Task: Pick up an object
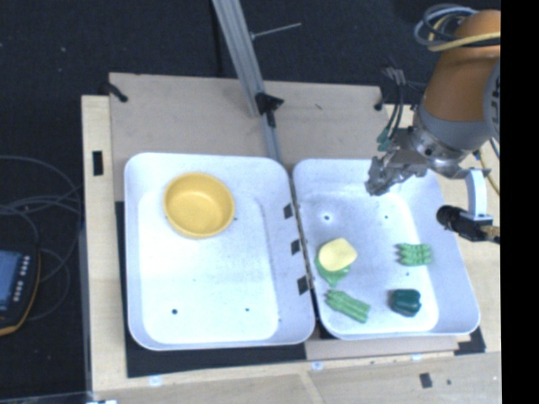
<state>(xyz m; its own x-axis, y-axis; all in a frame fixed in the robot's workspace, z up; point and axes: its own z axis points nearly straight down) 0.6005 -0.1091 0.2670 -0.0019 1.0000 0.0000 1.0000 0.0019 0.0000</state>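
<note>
- A pale wooden table (101, 251) carried two shallow white bins set side by side, their inner edges nearly touching.
- The left bin (210, 310) and the right bin (354, 192) each had rounded corners and a speckled floor.
- A grey metal rail (240, 45) slanted down from the top to the seam between the bins.
- A handheld pendant (13, 284) with a dark screen lay left of the table, near loose black cables (42, 200) on the dark floor.
</note>
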